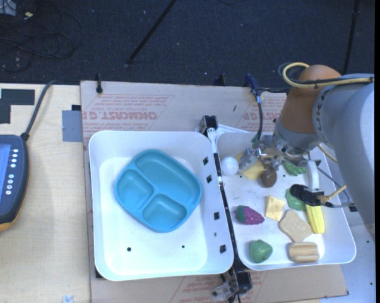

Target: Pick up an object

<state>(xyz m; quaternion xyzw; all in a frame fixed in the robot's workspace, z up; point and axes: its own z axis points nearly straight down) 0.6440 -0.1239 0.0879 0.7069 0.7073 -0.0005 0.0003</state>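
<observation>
White plastic right bin (341,248) is crowded; the gripper (263,158) hangs near its upper rim beside a brown round object (267,178). Whether it is open, I cannot tell.

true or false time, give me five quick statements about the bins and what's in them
1. The blue divided plate lies in the left bin. True.
2. The purple grapes lie on the blue plate. False: they are in the right bin.
3. The pincer is over the right bin. True.
4. The white ball lies in the left bin. False: it is in the right bin, near the divider.
5. The green piece is beside the bread roll. True.
</observation>
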